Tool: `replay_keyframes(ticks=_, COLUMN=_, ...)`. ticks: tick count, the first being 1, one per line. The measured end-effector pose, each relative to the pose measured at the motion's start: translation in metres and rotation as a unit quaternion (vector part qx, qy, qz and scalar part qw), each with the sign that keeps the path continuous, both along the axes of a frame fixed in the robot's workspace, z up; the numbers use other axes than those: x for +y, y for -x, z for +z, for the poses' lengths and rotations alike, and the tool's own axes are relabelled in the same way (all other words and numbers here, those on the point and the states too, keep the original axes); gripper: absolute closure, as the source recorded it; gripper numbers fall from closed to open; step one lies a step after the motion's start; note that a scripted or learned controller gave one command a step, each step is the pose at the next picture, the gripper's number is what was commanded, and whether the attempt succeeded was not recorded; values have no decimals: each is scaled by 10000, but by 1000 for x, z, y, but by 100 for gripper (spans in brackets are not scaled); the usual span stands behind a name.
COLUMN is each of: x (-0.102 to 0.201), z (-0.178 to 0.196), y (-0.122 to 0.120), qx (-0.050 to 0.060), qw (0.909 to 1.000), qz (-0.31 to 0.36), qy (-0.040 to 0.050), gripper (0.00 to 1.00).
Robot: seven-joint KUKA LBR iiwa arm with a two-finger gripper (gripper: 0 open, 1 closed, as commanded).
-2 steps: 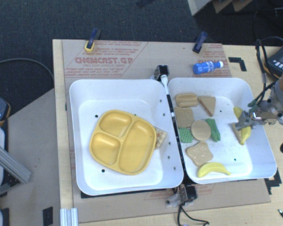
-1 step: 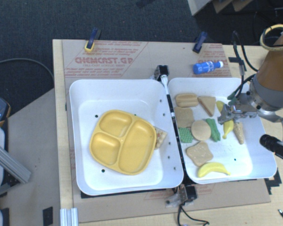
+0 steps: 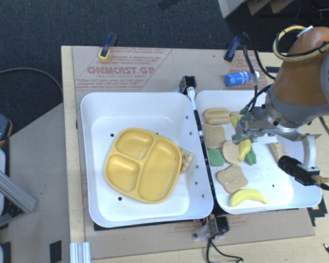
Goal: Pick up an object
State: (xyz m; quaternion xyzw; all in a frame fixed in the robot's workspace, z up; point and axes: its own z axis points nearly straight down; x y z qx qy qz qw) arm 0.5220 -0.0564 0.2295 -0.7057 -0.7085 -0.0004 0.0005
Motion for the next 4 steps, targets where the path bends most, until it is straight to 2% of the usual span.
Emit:
replay_keyframes(ticks=1, x=46, z=2, y=-18, qx=-16, qw=10000, qz=6, qy=5, gripper=100)
replay_keyframes(ticks=2, x=57, z=1, y=-18, qx=-8, qw=10000, qz=-13, qy=10, gripper=100)
replay_keyframes(ticks=3, x=67, z=-11, y=-7, qx=20, qw=10000, qz=-17, qy=2, gripper=100)
replay_keyframes(ticks=4, x=71, z=-12, y=-16, qx=-7, qw=10000, qz=-17, qy=7, gripper=100)
